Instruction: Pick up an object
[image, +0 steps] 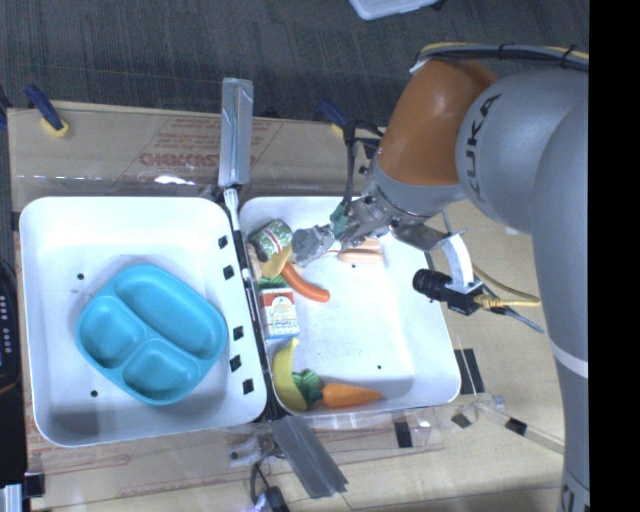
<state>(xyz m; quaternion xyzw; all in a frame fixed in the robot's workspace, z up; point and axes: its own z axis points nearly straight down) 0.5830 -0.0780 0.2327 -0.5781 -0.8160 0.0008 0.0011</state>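
A: Start at the near edge. What have you got in the right bin (430, 340)?

B: You've got a carrot (345, 395) in the near corner, a banana (283, 375) just left of it against the divider. Farther in, a small carton (279, 312), then an orange sausage (305, 283), then a green-labelled can (270, 241) near the far left corner.

A: Left bin (50, 250)?

B: A blue divided plate (150, 332), nothing you need there.

A: Gripper?

B: Your gripper (322, 238) sits low at the far end of the right bin, just right of the can, above the sausage's far end. Can't tell whether the jaws are apart or together; the tip is too cluttered. Nothing visibly between them.

A: Step?

B: I'd call it the reach, grasp not yet made. A tan block (362, 252) lies right beside the wrist.

A: Next move?

B: You'd need to settle on one item, probably the can or sausage, centre over it, drop, and close without nudging the neighbours.
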